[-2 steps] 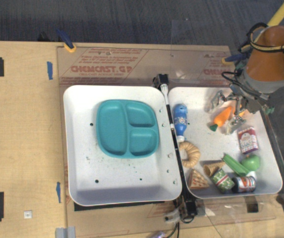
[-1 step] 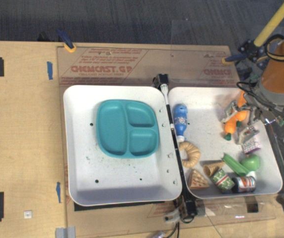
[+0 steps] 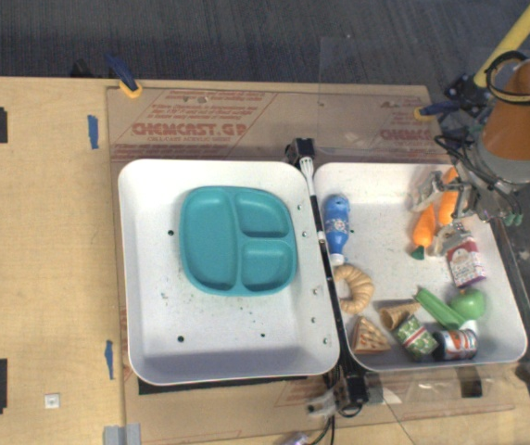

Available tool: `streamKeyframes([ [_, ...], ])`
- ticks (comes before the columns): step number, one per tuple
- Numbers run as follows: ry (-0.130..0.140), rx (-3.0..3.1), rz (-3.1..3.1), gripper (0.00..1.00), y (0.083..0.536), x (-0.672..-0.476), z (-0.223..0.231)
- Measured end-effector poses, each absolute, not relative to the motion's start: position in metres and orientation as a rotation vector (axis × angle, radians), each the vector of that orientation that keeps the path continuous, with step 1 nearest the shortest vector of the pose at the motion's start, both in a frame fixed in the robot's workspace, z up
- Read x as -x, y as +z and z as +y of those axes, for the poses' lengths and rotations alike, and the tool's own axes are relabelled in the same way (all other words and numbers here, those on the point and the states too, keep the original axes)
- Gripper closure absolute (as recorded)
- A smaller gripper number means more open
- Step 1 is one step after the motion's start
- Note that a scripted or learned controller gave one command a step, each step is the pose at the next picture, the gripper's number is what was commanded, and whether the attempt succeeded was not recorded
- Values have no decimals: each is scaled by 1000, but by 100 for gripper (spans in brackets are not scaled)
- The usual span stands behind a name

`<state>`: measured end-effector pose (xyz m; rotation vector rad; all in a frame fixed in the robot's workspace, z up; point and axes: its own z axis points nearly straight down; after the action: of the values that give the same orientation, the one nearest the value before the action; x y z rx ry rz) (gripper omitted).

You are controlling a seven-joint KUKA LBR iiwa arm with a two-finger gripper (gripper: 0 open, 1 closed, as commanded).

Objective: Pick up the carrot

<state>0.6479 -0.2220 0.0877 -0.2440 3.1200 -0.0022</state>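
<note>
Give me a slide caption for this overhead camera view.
The arm's hand reaches the carrot in the right bin; a teal divided plate sits in the left bin.

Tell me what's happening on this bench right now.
A grey robot arm with an orange band reaches in from the right, its end effector down in the right bin at the carrot. Whether it actually has the carrot can't be told from here. Toy food crowds that bin, including a blue bottle, a croissant and a pizza slice. The left bin holds a teal divided plate.
</note>
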Motion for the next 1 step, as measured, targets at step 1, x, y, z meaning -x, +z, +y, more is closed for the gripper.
streamKeyframes([
  [1, 6, -120, 3145, 0, 89, -667, -222],
])
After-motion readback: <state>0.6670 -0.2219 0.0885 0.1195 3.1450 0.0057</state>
